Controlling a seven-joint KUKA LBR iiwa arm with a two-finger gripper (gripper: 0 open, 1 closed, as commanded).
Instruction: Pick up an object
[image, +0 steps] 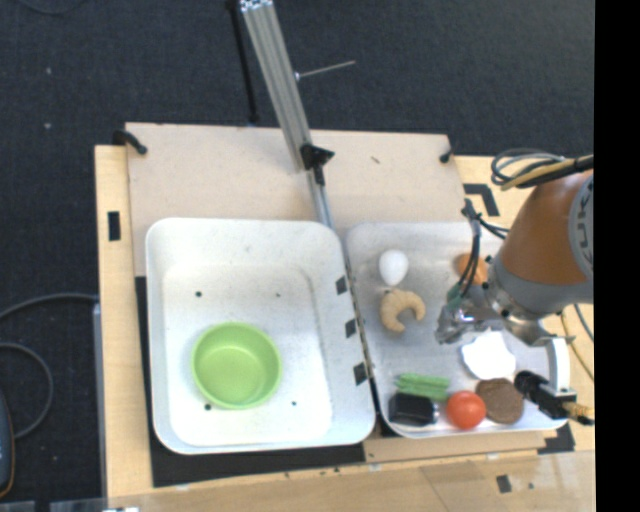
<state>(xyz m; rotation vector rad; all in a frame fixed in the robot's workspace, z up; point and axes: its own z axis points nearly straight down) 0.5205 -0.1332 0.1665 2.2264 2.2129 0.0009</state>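
Over the right bin, toward its middle, the claw hangs low at the end of the grey and orange arm, which comes in from the right. Whether the claw is open or closed cannot be told from this angle, and nothing can be seen gripped in it.

Closest to it on the left is a tan crescent-shaped piece, just beside the claw but apart from it. Just below and to the right of the claw lies a flat white piece, partly under the wrist. Above the claw, an orange thing peeks out from behind the arm, too hidden to make out. A white egg sits above the crescent, near the bin's upper left part.

Along the near edge of the same bin, well below the claw, lie a green pod, a black block just under it, a red ball beside the block, and a brown round piece touching the ball on its right.

Farther out, the left bin holds a green bowl, upright, in its lower left part. Both bins rest side by side on the desk.
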